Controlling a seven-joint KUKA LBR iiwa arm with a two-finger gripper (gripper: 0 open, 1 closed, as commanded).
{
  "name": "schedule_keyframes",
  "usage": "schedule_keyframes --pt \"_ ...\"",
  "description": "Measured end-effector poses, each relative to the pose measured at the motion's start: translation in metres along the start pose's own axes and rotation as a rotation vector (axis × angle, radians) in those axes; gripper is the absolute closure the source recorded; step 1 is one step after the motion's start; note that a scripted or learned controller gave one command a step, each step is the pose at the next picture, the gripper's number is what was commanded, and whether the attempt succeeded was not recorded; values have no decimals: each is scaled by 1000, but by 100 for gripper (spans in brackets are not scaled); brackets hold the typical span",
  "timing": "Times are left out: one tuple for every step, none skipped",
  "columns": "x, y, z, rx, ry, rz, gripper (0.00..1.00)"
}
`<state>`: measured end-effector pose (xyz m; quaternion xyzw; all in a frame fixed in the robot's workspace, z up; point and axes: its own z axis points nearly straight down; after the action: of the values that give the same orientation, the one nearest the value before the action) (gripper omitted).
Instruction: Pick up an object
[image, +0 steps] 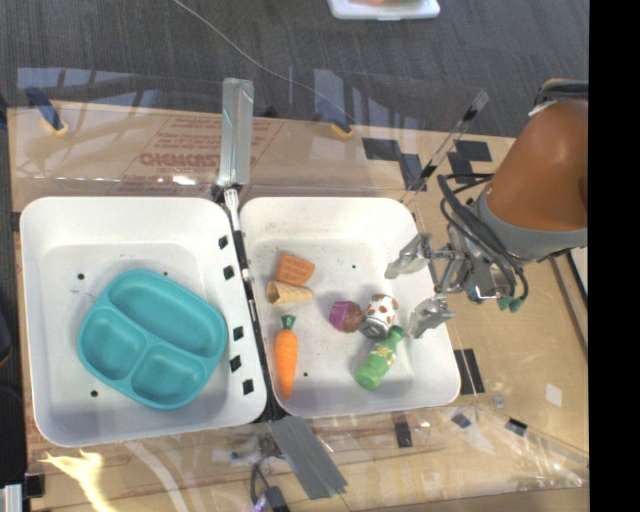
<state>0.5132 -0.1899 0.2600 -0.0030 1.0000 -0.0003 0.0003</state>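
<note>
The right white bin (320, 225) holds several small items: an orange carrot (286, 361), a green bottle (377, 363), a white cup with red spots (379, 314), a purple piece (346, 316), an orange wedge (295, 269) and a tan piece (288, 293). My gripper (419, 288) hangs over the bin's right side, open, one finger (406, 260) toward the back and one (428, 317) just right of the spotted cup. Nothing sits between the fingers.
The left white bin (60, 250) carries a teal divided plate (152, 338). A metal divider strip (235, 140) runs up from between the bins. Cables hang off the wrist (480, 265) at the right bin's edge.
</note>
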Motion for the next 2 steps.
schedule_keyframes --pt "-81 -21 36 0 0 232 0" --pt "-85 -15 166 0 -5 361 0"
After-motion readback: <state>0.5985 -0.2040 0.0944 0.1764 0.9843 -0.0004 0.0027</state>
